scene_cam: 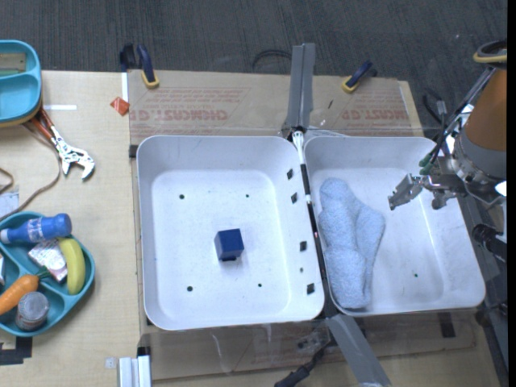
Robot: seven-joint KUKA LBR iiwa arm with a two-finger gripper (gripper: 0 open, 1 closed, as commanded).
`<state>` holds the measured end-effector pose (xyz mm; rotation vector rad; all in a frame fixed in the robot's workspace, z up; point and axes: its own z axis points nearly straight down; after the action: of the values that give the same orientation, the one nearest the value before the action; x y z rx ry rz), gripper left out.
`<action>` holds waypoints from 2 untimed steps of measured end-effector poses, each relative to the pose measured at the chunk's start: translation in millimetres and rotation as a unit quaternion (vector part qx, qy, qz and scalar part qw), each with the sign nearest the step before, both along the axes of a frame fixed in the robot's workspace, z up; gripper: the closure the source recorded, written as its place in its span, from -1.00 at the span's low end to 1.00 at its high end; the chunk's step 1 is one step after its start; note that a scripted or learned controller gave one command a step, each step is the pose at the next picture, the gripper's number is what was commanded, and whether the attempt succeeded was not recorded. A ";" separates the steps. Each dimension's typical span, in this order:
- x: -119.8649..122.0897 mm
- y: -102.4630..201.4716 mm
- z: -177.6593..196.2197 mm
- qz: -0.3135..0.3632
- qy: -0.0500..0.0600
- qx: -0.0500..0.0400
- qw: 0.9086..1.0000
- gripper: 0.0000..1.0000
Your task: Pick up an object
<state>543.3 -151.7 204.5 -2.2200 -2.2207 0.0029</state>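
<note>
Two white bins side by side on the surface: left bin [161,216], right bin [435,289]. Grey arm [484,135] reaching in from the right, above the right bin. Pale blue towel [348,240] lying lengthwise along the right bin's left side. Jaws [407,190] hovering just right of the towel, apart, clamped on nothing. Blue cube [230,243] near the left bin's middle.

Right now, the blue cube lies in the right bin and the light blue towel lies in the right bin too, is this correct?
Not quite. The camera view shows the blue cube in the left bin, near its middle. The light blue towel does lie in the right bin, along its left side.
</note>
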 end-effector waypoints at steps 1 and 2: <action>-65.2 13.4 76.4 -0.195 0.000 -0.001 0.981 -1.00; -27.8 0.4 110.2 -0.176 0.000 -0.001 0.984 -1.00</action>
<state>515.4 -151.3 314.7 -2.5770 -1.7966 0.0047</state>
